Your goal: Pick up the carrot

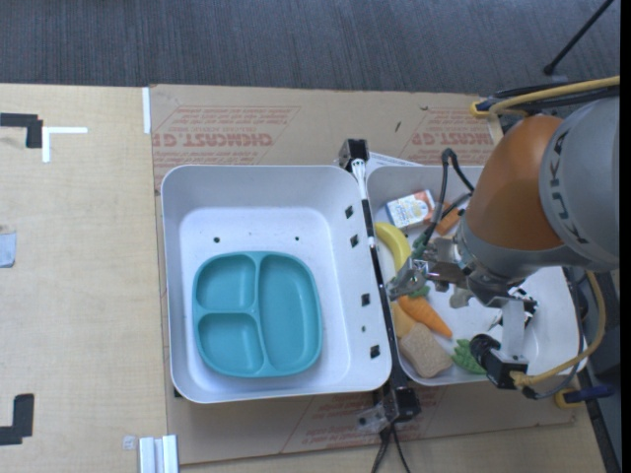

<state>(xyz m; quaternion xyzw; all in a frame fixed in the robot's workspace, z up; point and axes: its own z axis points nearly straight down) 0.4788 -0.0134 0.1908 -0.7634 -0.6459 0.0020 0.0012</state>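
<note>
Across the bench (79,264) I see two white bins side by side. The left bin (246,195) holds a teal divided plate (258,313) near its front left corner. The arm (542,195), grey with an orange band, reaches over the right bin (552,304) from its right edge and covers much of that bin. The gripper (419,274) sits low near the right bin's left wall, just above the carrot; I cannot tell how it is set, and the carrot is not visibly in its grasp. A tan slice of bread (426,351) lies at the right bin's front left corner. The carrot (426,313) lies just behind the bread, touching it. A banana (394,244) rests against the left wall. A small carton (411,208) lies near the back left corner. A green item (465,359) lies at the front edge beside the bread.
</note>
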